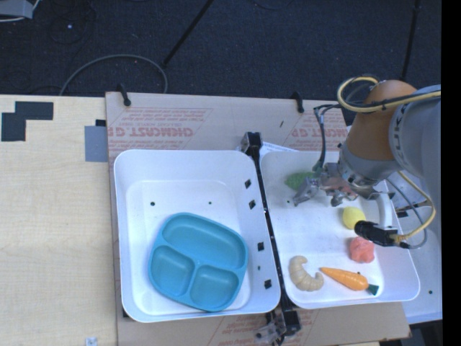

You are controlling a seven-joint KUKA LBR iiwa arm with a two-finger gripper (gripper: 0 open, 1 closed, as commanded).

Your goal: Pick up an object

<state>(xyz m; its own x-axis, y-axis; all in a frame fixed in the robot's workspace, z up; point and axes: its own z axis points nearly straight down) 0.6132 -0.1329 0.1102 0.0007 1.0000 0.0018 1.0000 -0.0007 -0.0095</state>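
Closest to us, orange plastic carrot (347, 278) lies loose in the right white bin (403, 294), gripper (311, 190) hovers with fingers spread empty by the green leafy toy (297, 179), so I'd center on that before closing.

Count from the overhead view:

- White bins: 2, side by side – left bin (130, 193), right bin (403, 290).
- Blue divided tray (198, 260): 1, in the left bin, with 3 compartments.
- Loose items in the right bin: 5 total.
  - green item (297, 180): 1, partly hidden, kind unclear
  - yellow round item (353, 217): 1
  - red-pink lumpy item (361, 249): 1
  - orange carrot (346, 278): 1
  - beige curved piece (305, 274): 1
- Arm (382, 132): 1, with 1 claw (317, 187).
- Tabletop (50, 222): 1.
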